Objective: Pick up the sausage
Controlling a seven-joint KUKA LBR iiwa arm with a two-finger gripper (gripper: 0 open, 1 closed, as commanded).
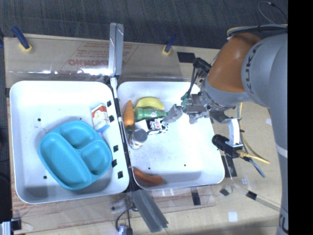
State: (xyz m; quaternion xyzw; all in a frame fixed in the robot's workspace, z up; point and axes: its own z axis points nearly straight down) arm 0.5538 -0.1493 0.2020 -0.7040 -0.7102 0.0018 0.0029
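Lying reddish-brown, slightly curved – sausage against the bin's front wall

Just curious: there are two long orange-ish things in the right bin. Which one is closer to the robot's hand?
The carrot, upright by the bin's left wall, near the hand. The sausage lies apart at the front edge.

One sausage, one carrot, one banana, one blue tray.

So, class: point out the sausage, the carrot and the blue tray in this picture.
sausage [147, 177], camera view, middle of its length, by the right bin's near wall.
carrot [128, 115], camera view, middle of its orange body.
blue tray [53, 153], camera view, its left rim.
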